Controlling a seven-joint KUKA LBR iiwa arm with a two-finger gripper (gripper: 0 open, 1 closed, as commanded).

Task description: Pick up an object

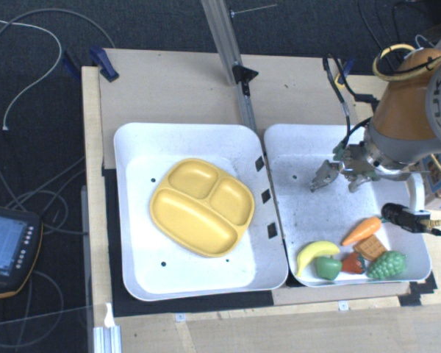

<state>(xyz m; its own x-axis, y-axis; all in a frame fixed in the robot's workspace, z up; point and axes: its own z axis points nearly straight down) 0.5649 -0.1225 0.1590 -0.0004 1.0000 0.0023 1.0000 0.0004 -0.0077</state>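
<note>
Gripper [339,180] sits over the bare floor of the right bin [301,219], upper part, tilted w/ fingers pointing left. Two fingers look spread apart, nothing between them; one finger tip at left [320,179], other near [355,184]. Open and empty, though the far finger is partly lost against the wrist hardware, so the spread is approx.

Arm [411,109] w/ orange band enters from right; upper part cut off by frame edge, cables around it hard to trace.

Objs all below and to the right of gripper, packed in the bin's near corner, well apart from the fingers: toy carrot [361,231] closest, then a brown waffle-like piece [370,248], partly covered by neighbours, ID uncertain. Banana [314,254], green round fruit [327,268], a small red item [352,262] (mostly hidden, can't name it), green broccoli-like cluster [386,265].

Left of gripper, across the bin divider: left bin [132,153] holding a yellow 3-compartment plate [202,207].
</note>
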